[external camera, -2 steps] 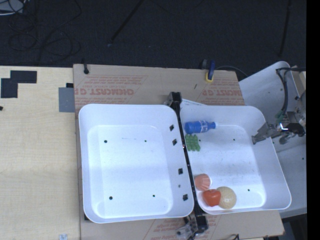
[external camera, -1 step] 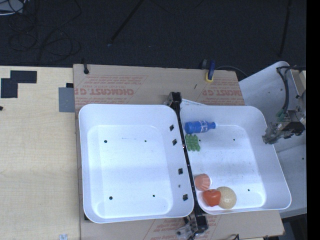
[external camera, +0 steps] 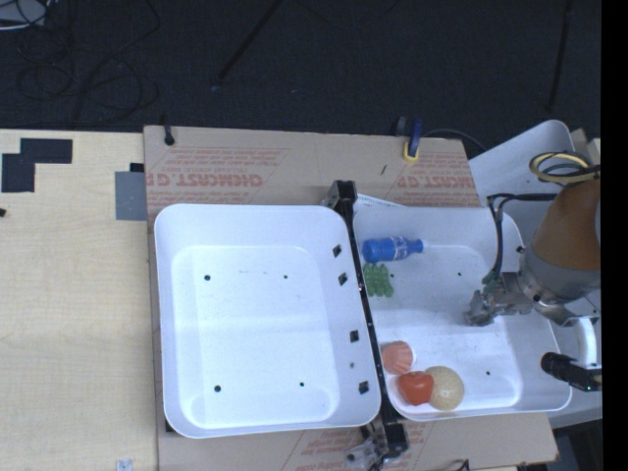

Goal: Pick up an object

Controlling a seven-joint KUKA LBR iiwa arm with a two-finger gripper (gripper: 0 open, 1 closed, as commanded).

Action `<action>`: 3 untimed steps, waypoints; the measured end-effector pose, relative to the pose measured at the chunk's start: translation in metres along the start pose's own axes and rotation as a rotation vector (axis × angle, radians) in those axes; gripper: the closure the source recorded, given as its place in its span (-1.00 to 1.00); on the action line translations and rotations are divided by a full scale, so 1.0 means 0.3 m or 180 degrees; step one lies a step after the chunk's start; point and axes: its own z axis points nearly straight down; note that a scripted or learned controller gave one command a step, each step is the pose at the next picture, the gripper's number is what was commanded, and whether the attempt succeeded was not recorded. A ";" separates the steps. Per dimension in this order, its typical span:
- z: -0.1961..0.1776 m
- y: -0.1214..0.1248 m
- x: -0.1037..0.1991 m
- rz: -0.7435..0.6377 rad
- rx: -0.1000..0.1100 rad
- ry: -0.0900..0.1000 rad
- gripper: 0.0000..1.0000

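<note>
Right bin (external camera: 471,400) with blue bottle (external camera: 392,249), green toy (external camera: 378,281), three balls (external camera: 422,376), gripper (external camera: 481,310) state unclear

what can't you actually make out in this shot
- Pincer, camera view: small and dark above the right bin; open or shut cannot be told.
- Green thing: too small and blurred to identify.
- Three round things at the bin's near corner, pink, red, pale yellow: crowded together, so contact is unclear.
- Arm: cut off by the right edge.
- Blue bottle: label unreadable.
</note>
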 end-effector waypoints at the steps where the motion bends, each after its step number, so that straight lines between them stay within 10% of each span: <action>1: -0.031 0.009 -0.007 0.0008 -0.0038 -0.0013 -1.00; 2: -0.373 0.117 -0.008 -0.0008 -0.0080 -0.0030 -1.00; 3: -0.361 -0.062 -0.006 0.0007 -0.0031 -0.0012 -1.00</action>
